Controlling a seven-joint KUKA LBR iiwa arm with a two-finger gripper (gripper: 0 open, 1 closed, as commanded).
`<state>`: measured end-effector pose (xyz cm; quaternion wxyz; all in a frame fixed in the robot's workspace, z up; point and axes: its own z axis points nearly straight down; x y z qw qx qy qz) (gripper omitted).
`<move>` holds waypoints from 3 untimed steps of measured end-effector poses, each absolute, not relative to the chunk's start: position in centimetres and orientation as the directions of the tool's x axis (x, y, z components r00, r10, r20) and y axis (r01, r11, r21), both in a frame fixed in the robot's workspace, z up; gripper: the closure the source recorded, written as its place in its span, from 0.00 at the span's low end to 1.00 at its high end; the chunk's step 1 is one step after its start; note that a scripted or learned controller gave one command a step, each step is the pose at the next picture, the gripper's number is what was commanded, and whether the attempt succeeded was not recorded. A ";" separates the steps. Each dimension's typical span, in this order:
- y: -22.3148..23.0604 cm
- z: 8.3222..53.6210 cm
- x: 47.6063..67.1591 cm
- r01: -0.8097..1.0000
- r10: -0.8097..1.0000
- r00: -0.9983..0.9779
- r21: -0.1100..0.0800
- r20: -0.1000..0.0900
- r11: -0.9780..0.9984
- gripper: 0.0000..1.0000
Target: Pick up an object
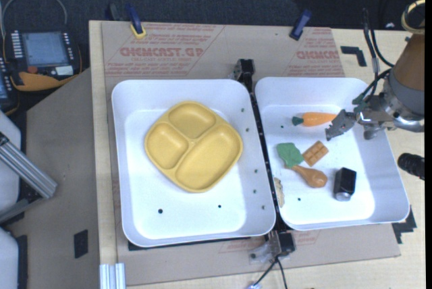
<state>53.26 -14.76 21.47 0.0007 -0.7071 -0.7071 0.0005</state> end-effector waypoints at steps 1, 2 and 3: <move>-14.8 21.5 53.3 1.000 1.000 0.000 0.000 0.000 0.000 0.00; -14.0 16.8 53.9 1.000 1.000 0.000 -0.003 0.001 0.000 0.00; -14.7 12.2 54.0 1.000 1.000 0.001 -0.005 0.002 -0.001 0.00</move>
